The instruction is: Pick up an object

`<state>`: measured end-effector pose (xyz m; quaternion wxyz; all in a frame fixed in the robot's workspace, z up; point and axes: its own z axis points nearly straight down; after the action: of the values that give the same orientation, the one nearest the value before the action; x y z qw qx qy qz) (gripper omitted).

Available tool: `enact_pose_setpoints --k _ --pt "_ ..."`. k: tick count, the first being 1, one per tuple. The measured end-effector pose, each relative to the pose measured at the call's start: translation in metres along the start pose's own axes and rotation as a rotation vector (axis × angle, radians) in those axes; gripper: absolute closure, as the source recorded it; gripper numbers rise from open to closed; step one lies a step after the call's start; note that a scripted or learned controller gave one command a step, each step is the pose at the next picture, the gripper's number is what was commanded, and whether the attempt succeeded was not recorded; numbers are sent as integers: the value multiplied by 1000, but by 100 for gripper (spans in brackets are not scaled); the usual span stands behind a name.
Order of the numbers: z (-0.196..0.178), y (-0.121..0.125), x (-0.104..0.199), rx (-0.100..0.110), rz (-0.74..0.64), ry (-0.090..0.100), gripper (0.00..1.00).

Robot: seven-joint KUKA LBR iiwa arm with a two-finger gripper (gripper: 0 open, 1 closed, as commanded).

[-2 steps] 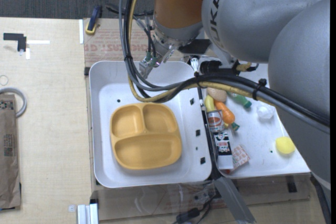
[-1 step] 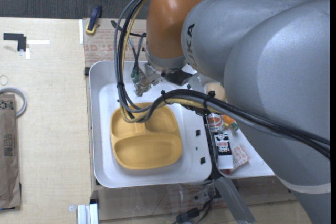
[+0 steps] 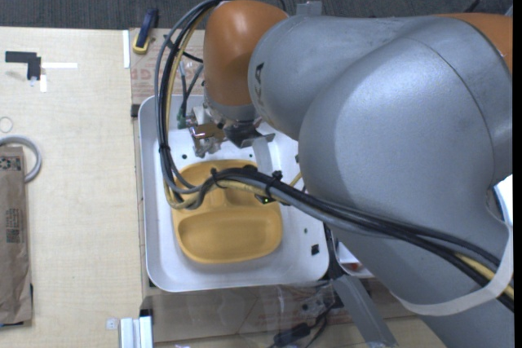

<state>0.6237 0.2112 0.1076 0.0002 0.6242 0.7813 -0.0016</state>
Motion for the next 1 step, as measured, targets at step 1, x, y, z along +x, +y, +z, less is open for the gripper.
enact_pose_setpoints --k 1 --pt "16 19 -56 0 672 0 100"
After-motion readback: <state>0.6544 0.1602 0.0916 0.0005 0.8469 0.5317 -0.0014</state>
